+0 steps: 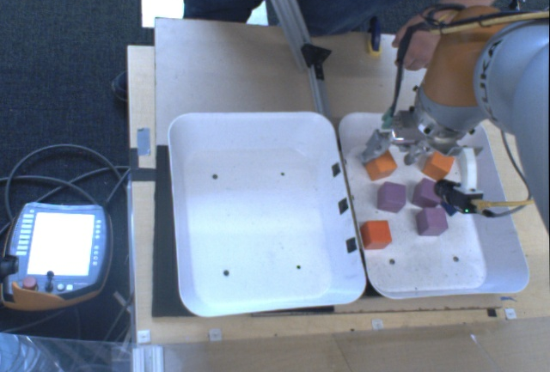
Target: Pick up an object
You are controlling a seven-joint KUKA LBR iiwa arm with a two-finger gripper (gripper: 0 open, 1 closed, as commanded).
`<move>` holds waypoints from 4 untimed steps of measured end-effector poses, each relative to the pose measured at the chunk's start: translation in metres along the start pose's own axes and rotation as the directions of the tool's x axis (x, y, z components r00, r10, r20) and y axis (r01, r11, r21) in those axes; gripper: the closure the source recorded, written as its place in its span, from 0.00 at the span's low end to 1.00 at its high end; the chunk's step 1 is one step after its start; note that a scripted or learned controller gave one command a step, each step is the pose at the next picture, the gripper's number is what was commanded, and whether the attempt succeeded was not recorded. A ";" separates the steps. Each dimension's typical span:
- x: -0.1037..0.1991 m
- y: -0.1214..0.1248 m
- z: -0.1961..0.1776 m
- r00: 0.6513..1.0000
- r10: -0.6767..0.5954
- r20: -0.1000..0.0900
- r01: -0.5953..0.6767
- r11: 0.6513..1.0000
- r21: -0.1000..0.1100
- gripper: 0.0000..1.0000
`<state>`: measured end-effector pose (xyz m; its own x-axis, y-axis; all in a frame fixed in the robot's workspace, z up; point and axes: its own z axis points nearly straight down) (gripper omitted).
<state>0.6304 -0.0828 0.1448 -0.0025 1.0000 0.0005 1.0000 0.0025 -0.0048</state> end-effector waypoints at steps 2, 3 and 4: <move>0.000 0.002 0.038 1.000 -0.002 0.000 0.002 1.000 -0.007 1.00; -0.003 -0.005 -0.023 1.000 0.001 0.001 -0.001 1.000 -0.011 1.00; 0.004 -0.010 -0.075 1.000 -0.002 0.001 0.002 1.000 -0.011 1.00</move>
